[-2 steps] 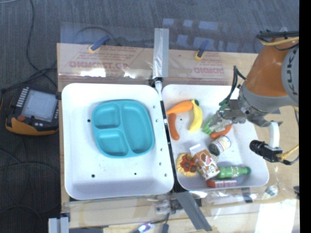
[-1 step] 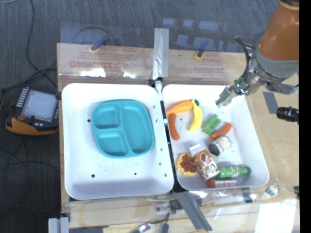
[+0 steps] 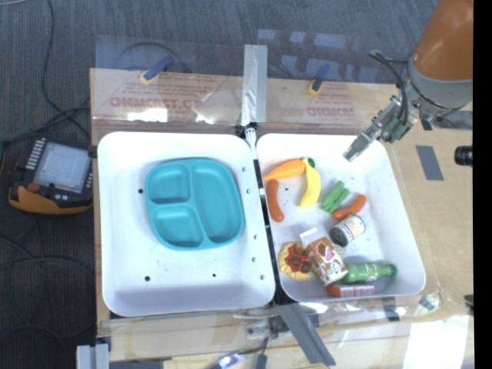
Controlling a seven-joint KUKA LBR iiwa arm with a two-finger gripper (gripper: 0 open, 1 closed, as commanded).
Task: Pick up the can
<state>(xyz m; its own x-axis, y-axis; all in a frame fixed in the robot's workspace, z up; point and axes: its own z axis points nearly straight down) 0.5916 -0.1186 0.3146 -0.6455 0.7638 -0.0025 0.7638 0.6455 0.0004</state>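
Grey carpet surrounds a bench (image 3: 453, 229) bearing two white bins. Left bin (image 3: 123, 275): a teal divided plate (image 3: 192, 204). Right bin (image 3: 400, 206): the can (image 3: 349, 229) lies on its side near the middle, between a small carrot (image 3: 354, 204) and a green bottle (image 3: 370, 270). Gripper (image 3: 358, 149) — above the bin's far right corner, too small and blurred to tell whether open or closed; arm cut off at the frame's top right.

Grey arm (image 3: 438, 91), orange band above wrist, black cables, greenish pincer (image 3: 355, 151) mount.
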